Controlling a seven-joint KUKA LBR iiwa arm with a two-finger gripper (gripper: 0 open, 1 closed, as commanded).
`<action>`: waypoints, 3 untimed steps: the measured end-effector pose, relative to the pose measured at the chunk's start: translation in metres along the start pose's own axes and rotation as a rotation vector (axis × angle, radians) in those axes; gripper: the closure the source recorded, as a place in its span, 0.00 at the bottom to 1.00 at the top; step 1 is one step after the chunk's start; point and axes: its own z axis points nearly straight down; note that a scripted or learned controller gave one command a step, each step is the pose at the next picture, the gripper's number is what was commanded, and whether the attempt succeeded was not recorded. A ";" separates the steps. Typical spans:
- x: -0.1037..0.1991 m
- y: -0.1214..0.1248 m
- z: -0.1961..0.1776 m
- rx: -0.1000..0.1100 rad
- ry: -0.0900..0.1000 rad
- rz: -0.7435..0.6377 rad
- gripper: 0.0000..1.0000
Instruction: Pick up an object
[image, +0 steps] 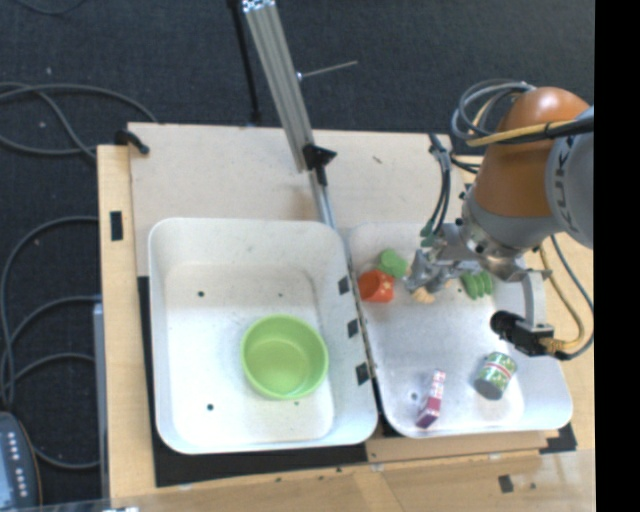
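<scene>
At right bin's (520, 400) 11 o'clock, end effector (428, 280) over beige piece (424, 294); finger state can't tell. Risk: red object (377, 287) and green pieces (477, 283) crowd close, could deflect grasp.

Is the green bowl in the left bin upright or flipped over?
Upright: the green bowl shows its open mouth and inner floor, sitting in the left bin.

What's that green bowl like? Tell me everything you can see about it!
The green bowl is round, light lime green and smooth, like plastic. It sits upright with its open side up, showing a flat inside bottom. It rests on the floor of the left bin, toward the near right part, touching nothing else.
</scene>
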 end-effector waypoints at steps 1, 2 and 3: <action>0.057 -0.010 -0.004 0.000 0.002 -0.001 1.00; 0.109 -0.031 -0.017 0.000 0.002 -0.003 1.00; 0.157 -0.053 -0.025 0.001 0.002 -0.003 1.00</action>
